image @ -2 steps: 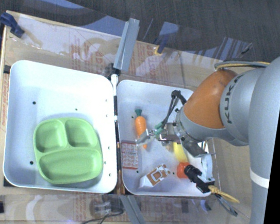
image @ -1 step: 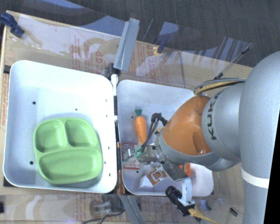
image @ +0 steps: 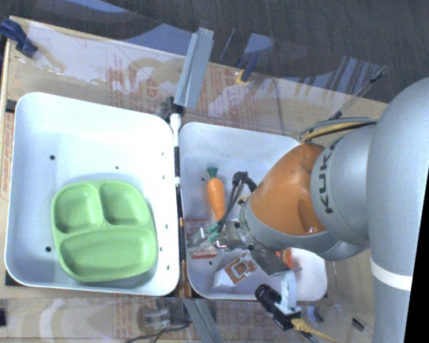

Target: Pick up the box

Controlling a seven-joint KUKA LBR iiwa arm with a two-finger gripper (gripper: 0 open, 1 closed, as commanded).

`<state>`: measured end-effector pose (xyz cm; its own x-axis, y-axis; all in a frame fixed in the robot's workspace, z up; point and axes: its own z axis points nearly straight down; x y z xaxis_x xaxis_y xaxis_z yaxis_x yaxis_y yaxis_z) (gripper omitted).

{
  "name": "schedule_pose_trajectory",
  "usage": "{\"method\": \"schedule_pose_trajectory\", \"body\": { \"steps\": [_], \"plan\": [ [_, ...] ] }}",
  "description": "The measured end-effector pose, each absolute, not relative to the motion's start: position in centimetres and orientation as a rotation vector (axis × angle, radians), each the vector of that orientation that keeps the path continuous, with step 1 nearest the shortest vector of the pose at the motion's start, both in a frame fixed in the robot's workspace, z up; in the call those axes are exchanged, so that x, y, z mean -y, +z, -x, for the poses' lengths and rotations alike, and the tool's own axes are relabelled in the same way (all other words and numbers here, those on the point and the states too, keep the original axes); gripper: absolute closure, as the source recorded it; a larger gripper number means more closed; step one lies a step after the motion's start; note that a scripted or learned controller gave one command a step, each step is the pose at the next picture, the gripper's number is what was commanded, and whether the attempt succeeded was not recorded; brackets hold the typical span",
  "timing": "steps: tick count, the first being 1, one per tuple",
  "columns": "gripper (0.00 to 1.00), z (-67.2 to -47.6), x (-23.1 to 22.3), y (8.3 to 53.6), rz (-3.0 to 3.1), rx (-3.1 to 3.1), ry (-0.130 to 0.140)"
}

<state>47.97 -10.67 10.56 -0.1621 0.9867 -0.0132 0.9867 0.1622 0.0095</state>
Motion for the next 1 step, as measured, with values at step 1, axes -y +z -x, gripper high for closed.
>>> {"method": "schedule_pose_trajectory", "body": {
  "steps": [1],
  "plan": [
    [1.00,-49.83,12.68,27.10,-2.012,-2.413,0.000]
  ]
}}
